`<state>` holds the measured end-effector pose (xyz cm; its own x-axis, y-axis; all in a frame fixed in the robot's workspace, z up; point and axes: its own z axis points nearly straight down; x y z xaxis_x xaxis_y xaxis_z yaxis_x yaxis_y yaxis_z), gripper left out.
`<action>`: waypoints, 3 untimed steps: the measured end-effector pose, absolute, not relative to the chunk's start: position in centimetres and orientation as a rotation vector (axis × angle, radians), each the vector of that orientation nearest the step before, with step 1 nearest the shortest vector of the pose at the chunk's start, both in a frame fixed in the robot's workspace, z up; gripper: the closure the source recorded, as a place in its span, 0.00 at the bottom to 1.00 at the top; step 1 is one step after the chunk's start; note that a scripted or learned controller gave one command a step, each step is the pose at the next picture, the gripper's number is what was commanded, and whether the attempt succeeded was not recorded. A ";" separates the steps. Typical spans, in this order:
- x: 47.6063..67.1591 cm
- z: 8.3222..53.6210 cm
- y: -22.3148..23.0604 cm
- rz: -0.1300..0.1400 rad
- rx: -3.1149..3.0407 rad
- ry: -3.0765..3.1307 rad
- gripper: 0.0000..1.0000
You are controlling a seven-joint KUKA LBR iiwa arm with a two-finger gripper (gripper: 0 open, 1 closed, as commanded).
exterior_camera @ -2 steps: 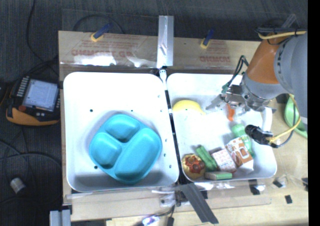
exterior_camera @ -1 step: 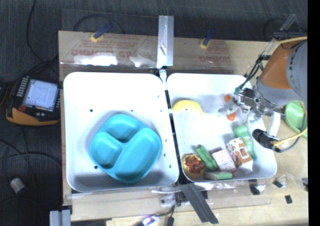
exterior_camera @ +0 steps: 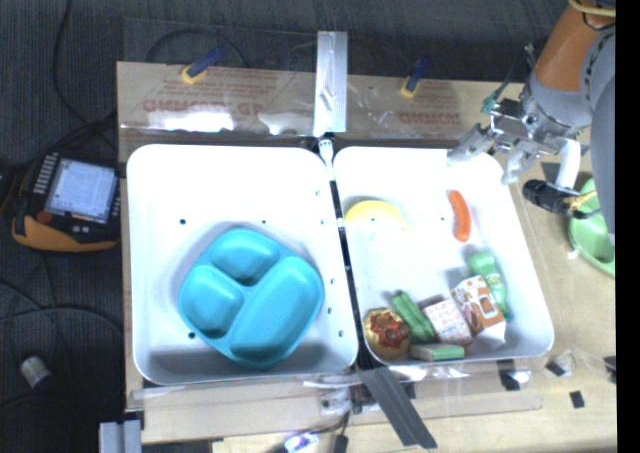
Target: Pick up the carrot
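Note:
The carrot [exterior_camera: 459, 214] is a small orange stick lying lengthwise in the upper right part of the right bin [exterior_camera: 520, 231]. My gripper [exterior_camera: 497, 149] hangs over the bin's far right corner, above and to the right of the carrot and apart from it. Its metal fingers [exterior_camera: 468, 146] spread out with nothing between them.
The left bin [exterior_camera: 160, 181] holds a blue divided plate [exterior_camera: 250, 293]. In the right bin lie a yellow piece [exterior_camera: 371, 211] near the top left and a cluster of toy foods [exterior_camera: 440, 316] along the near edge. A green object [exterior_camera: 592, 231] sits outside at right.

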<state>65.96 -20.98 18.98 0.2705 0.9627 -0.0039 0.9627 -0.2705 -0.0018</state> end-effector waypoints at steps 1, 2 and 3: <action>56.8 12.4 -19.2 -0.009 2.594 1.778 0.00; 56.8 13.1 -19.1 -0.012 2.596 1.782 1.00; 56.8 13.1 -19.1 -0.012 2.596 1.782 0.00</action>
